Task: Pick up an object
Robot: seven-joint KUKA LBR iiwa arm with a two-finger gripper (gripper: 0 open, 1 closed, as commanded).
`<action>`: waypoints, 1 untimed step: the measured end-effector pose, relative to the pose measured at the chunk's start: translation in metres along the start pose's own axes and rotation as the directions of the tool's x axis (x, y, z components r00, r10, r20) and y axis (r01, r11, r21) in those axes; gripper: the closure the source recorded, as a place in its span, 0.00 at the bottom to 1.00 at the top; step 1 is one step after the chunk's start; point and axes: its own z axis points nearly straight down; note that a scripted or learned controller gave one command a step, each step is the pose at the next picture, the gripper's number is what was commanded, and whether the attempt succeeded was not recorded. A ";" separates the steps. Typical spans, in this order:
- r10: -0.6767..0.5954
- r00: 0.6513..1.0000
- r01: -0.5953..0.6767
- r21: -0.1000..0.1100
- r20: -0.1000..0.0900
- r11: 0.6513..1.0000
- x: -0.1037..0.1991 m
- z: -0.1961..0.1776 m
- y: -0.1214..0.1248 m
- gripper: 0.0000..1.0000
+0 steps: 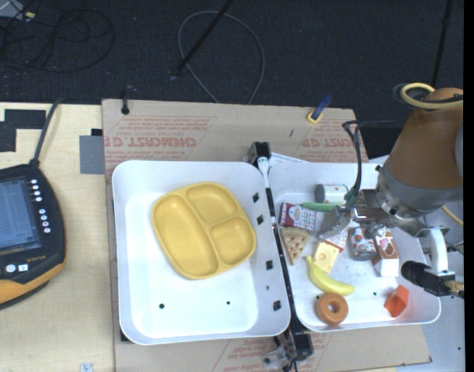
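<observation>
Jaws point(347, 222) low over right bin's point(423, 312) food clutter, opening unclear

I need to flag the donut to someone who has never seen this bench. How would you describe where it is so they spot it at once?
Take the right-hand white bin, the one crowded with toy food. Along its near edge, just below the yellow banana, lies the donut. It is the only ring-shaped piece there, brown-orange with a hole through its middle.

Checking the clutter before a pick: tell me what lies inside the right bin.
The right bin holds a banana, donut, cheese wedge, waffle piece, orange block and small packets. The arm covers the bin's far right corner.
</observation>
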 end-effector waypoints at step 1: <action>0.003 1.000 -0.003 0.000 -0.002 1.000 -0.030 0.136 -0.034 0.00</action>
